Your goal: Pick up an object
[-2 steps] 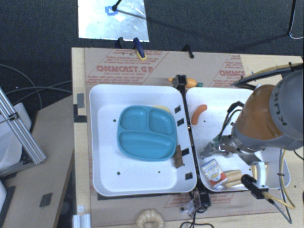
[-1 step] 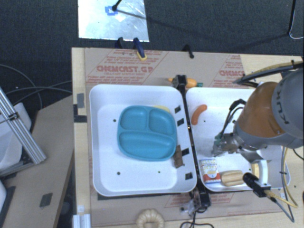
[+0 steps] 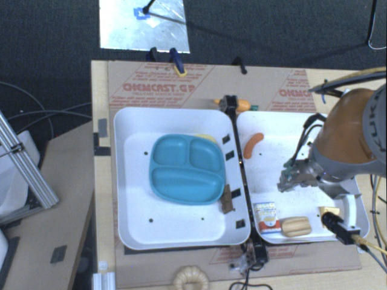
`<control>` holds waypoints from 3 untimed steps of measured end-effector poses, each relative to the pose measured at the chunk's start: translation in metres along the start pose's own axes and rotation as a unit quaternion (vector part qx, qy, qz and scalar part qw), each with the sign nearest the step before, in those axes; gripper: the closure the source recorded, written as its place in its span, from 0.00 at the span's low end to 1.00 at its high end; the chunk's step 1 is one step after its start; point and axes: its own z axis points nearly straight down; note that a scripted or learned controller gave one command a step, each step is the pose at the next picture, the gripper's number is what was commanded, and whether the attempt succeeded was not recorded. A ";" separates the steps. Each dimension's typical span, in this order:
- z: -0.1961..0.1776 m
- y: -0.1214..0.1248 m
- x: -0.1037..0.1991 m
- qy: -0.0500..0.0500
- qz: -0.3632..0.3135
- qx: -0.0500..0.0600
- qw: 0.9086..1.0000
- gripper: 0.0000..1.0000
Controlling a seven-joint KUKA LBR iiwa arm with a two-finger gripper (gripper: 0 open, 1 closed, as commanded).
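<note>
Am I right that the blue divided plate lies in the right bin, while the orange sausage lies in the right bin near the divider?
Not quite. The camera view shows the blue divided plate lying in the left bin, not the right one. The rest holds: the orange sausage lies in the right bin, near the divider.

The grey arm (orange band above its wrist) reaches in from the right, its pincer (image 3: 289,180) pointing left and down.
</note>
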 end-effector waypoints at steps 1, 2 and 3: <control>-0.060 0.009 -0.001 0.000 0.000 -0.001 1.000 1.00; -0.069 0.010 -0.001 0.000 0.000 0.002 1.000 1.00; -0.079 0.054 0.032 0.001 -0.002 0.000 1.000 1.00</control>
